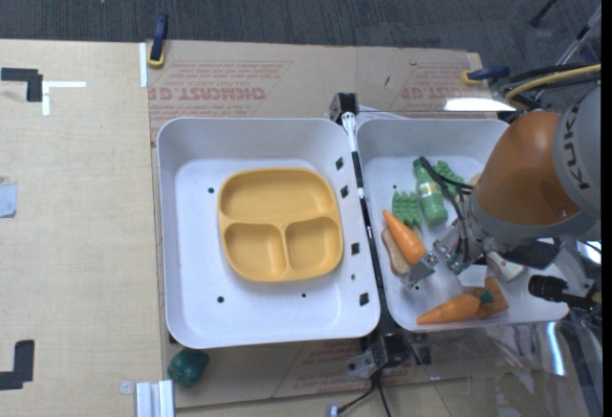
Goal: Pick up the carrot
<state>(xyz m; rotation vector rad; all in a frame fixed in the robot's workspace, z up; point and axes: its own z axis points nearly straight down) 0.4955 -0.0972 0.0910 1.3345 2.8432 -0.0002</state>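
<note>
Grey metal gripper [432,264] sits low in the right bin [382,142], just beside the lower end of the carrot [403,234]. Whether it is parted or clenched cannot be read; the arm's orange band [521,178] and wrist overhang most of it. Nothing is visibly caught in it.

Carrot: orange, tapered, lying at a slant near the right bin's left wall, resting partly on a pale brown bread-like piece [393,253]. Thick end toward the gripper, point toward the bin's far side.

Second orange carrot-shaped piece [451,310] lies near the right bin's front edge, on the gripper's other side. Which one the task means is unclear; the slanted one is closer to the gripper.

Handling (judgement): looks like a moulded plastic toy, so light, stiff and smooth. Likely to roll or squirt out of a pinch on the taper. Best hold would be across the thick part, jaws square to its long axis. The bread piece beneath may tip it on contact.

Farther out from the gripper: green bottle [429,198] and green studded block [405,206] toward the right bin's far side. Left bin [182,243] holds a yellow divided plate [280,222]. Dark green object [188,365] on the counter [67,214] past the left bin's front corner.

Hidden: right part of the right bin lies under the arm; small items beside the gripper are too cluttered to name.
</note>
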